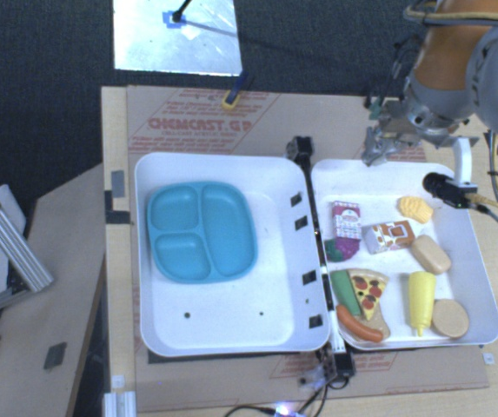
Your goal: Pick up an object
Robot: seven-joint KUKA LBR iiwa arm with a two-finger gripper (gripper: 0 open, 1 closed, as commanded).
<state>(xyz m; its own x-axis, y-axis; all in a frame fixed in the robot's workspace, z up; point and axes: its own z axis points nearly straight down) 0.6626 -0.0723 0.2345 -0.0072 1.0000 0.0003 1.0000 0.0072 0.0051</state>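
Two white bins on a cardboard-covered bench: the grey arm enters from the right, its gripper [379, 150] poised over the right bin's [483, 302] far left rim, finger state indiscernible; the yellow bottle [421, 301] lies near-right among toy foods, long axis running near-to-far.

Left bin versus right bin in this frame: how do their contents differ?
The left bin carries a single blue divided tray, lying flat; the right bin carries many small toy foods, among them a pizza slice, a sausage and a yellow corn cob. The gripper is at the right bin's far edge, well away from the left bin. Both bins are shallow and white, side by side.
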